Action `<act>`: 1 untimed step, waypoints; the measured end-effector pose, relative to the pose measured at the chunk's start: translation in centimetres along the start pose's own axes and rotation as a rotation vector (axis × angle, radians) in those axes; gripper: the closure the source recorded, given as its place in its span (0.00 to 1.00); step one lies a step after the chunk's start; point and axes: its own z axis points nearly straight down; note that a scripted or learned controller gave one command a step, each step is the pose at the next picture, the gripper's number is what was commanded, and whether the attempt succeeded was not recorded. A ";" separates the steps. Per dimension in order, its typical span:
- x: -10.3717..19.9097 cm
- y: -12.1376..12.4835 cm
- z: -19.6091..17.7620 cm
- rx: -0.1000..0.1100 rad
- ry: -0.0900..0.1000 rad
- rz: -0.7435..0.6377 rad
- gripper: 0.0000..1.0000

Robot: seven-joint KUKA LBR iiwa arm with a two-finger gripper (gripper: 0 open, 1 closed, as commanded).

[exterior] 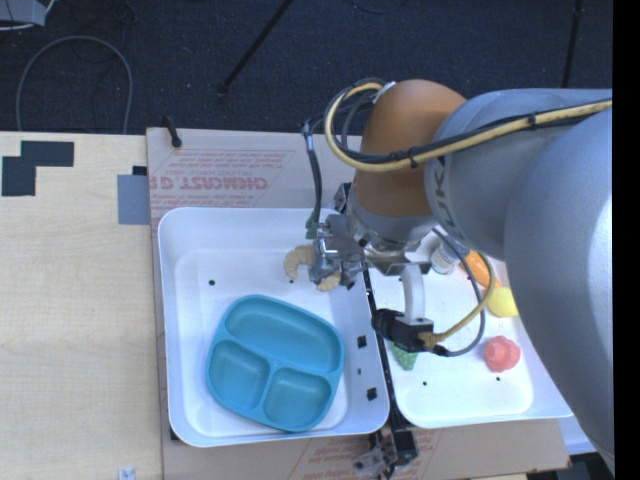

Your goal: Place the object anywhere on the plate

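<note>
I am hanging my jaws over the far part of the left bin, right against a tan, curved object peeking out beside and beneath them; I cannot tell whether it is between them. The blue plate is lying nearer, apart from both.

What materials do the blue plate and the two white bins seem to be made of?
Plate: probably moulded plastic, with a smooth, slightly glossy finish; it has one even colour and soft rounded dividers. Left bin and right bin: probably thin plastic, with a matt to satin finish; both are plain white with rounded rims and corners.
</note>
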 end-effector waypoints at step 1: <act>3.9 -0.2 -1.3 0.000 0.000 -0.001 1.00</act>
